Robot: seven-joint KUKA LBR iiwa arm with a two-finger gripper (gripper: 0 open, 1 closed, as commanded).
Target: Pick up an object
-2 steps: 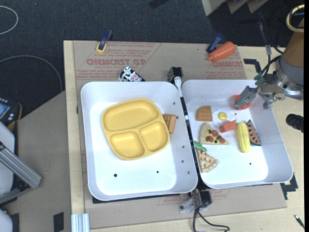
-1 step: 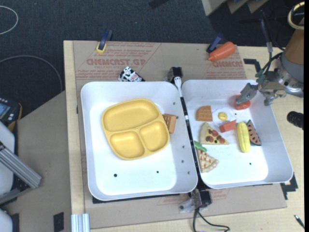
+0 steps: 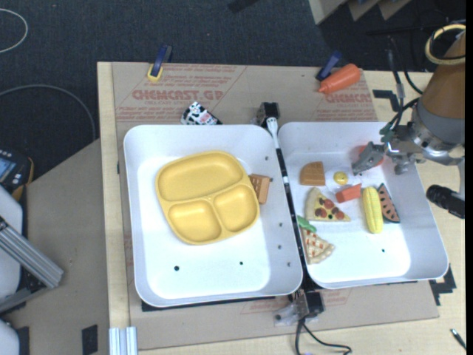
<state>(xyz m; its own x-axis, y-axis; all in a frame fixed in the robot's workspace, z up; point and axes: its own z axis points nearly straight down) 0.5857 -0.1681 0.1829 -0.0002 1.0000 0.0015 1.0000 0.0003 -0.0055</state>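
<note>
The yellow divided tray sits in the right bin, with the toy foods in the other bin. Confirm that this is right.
Not quite. The camera view shows the yellow divided tray in the left bin, not the right one. The toy foods, such as the corn cob and pizza slice, lie in the other bin, as you said.

i see my arm (image 3: 443, 95) coming in from the right w/ the orange band up top, grey wrist angled down-left, gripper (image 3: 384, 156) low, nothing visibly between its fingers.
</note>
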